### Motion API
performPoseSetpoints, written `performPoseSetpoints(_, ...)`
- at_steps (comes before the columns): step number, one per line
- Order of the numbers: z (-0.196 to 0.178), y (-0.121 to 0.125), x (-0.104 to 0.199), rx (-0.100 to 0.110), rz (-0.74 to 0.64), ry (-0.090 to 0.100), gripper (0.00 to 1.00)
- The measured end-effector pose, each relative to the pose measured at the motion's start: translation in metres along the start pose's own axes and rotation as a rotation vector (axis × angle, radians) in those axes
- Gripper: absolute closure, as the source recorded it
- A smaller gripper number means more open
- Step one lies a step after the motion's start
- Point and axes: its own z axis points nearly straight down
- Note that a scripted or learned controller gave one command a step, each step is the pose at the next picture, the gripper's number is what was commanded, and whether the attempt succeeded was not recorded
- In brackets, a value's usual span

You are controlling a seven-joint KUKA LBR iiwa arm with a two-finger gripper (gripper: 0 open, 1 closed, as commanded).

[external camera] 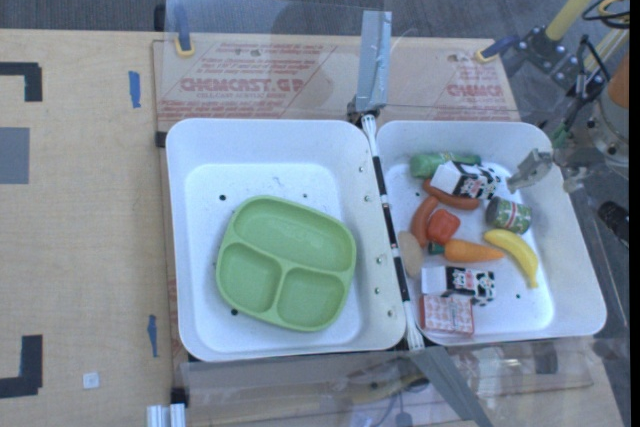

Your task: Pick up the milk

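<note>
Only at the reaching step, with the gripper just beside the milk in the right bin, too blurry to tell if open or closed; next, drop over the milk and squeeze.

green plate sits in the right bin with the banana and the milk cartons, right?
Not quite. The camera view shows the green plate alone in the left bin. The banana and the milk cartons do lie in the right bin.
</note>
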Motion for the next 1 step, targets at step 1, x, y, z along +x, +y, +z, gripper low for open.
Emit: performPoseSetpoints(1,0.078,0.0532,0.0525,-0.031,0.143,-0.006,0.0)
